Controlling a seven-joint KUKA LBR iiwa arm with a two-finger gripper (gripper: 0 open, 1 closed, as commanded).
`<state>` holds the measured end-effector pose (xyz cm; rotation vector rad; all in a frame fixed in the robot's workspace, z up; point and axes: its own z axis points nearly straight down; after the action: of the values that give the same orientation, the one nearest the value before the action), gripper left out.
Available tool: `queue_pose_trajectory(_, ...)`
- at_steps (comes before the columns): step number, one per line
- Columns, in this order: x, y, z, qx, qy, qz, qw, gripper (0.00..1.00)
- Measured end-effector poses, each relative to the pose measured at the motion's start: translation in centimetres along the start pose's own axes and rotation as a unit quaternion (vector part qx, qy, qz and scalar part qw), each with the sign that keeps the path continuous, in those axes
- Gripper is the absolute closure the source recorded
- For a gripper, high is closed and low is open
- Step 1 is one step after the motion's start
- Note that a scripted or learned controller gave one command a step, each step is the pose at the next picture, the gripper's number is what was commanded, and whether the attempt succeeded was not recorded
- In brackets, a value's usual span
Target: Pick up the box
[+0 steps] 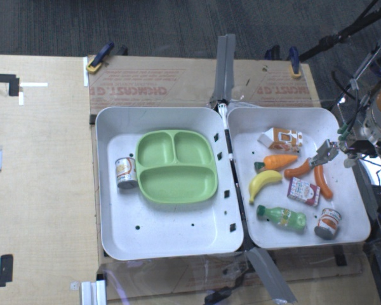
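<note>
A: The tool (324, 152) hangs low at the right side of the right bin (349, 224), its tip close over the upper end of a sausage (322, 181). I cannot tell how its grasp stands; it is too small and dark there. Nothing shows in it.

B: And the box?

A: Two candidates. A small red-and-white box (303, 191) lies flat just below-left of the tool, between the sausage and a yellow banana (265, 183). An orange-and-white carton (283, 138) lies further up, beside a carrot (280, 162).

B: So the pick is not made?

A: I judge not. Both rest on the bin floor, so closing in, gripping and lifting all remain.

B: Anything beyond?

A: A green bottle (281, 217) and a can (328, 223) lie nearer the front; the left bin (108, 189) holds a green plate (176, 166).
</note>
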<state>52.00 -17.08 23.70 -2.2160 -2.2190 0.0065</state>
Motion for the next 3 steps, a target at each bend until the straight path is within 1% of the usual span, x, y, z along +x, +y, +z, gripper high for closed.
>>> queue_pose_trajectory(1,1.9,-0.8,12.5,-0.001,0.000,0.034,0.9994,0.00)
queue_pose_trajectory(2,1.9,-0.8,12.6,-0.001,0.000,0.035,0.9994,0.00)
queue_pose_trajectory(3,2.8,-2.4,13.6,-0.020,-0.004,0.111,0.9936,0.00)
